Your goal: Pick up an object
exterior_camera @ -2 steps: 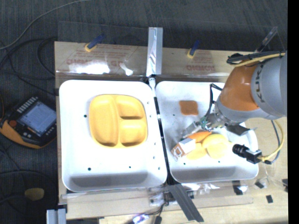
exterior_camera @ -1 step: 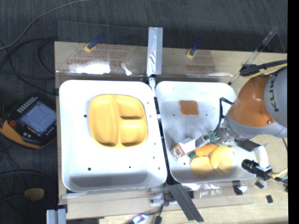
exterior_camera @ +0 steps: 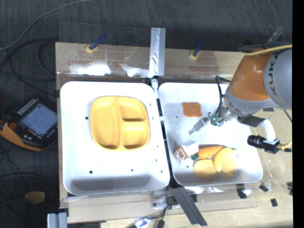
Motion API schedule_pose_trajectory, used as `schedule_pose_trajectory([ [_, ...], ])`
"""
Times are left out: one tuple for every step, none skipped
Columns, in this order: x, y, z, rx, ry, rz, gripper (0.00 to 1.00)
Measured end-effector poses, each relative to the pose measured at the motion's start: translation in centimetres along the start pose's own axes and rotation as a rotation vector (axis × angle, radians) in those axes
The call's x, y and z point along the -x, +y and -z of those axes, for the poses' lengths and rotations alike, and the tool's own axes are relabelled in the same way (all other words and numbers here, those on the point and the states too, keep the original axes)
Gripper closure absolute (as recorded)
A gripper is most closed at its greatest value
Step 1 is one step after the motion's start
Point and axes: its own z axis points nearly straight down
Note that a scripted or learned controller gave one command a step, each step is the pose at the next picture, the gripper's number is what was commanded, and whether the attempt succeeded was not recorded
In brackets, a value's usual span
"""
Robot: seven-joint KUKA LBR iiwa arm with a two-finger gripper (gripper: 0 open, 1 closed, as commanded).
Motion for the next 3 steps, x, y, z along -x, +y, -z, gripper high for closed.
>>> schedule_pose_trajectory([
  [1.1, 7.4, -4.4, 0.012, -0.011, 0.027, 0.00],
  [1.2, 7.5, -3.4, 0.017, -0.015, 0.026, 1.00],
  [2.8, 10.0, -1.8, -0.001, -0.003, -0.121, 1.00],
])
